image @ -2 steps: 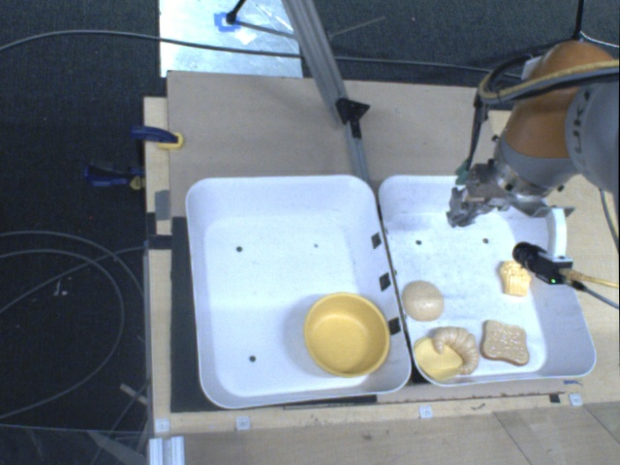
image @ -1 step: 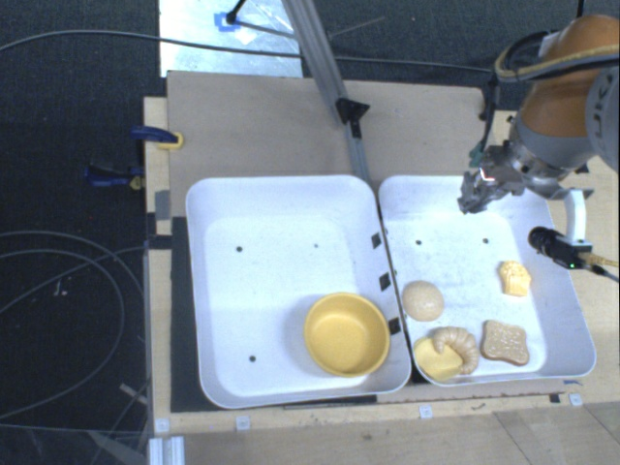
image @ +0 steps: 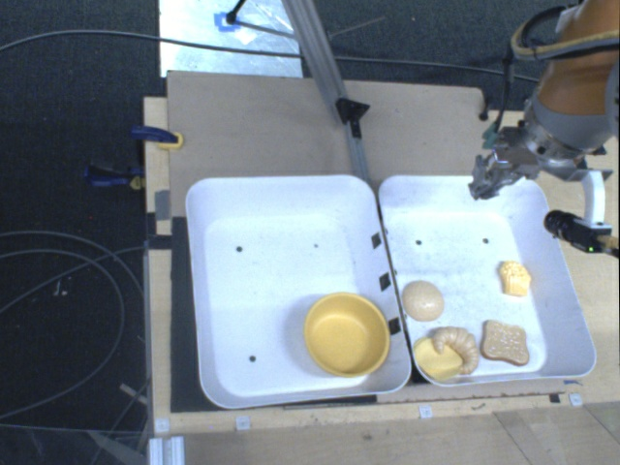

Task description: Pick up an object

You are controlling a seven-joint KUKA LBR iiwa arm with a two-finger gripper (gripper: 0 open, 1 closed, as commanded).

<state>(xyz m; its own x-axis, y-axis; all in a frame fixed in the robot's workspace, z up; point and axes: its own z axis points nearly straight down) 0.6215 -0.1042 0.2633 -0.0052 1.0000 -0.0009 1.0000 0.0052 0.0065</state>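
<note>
1. Two white bins sit side by side on a brown bench, with dark floor and loose cables around it.
2. The left bin (image: 242, 221) has a yellow bowl (image: 346, 333) in its near corner.
3. The right bin (image: 455, 231) has the small things to pick from: a round bun (image: 423, 300), a croissant (image: 457, 345) lying on a yellow piece (image: 436, 360), a slice of toast (image: 505, 342) and a small yellow block (image: 515, 278).
4. The gripper (image: 489, 177) hangs over the far edge of the right bin, well apart from all the food.
5. I cannot tell how the claw is set, because it is small and dark.
6. Nothing shows in the claw, so I think the pick is not done yet.
7. What is left, I guess: choose a thing, go down, grab it and lift.
</note>
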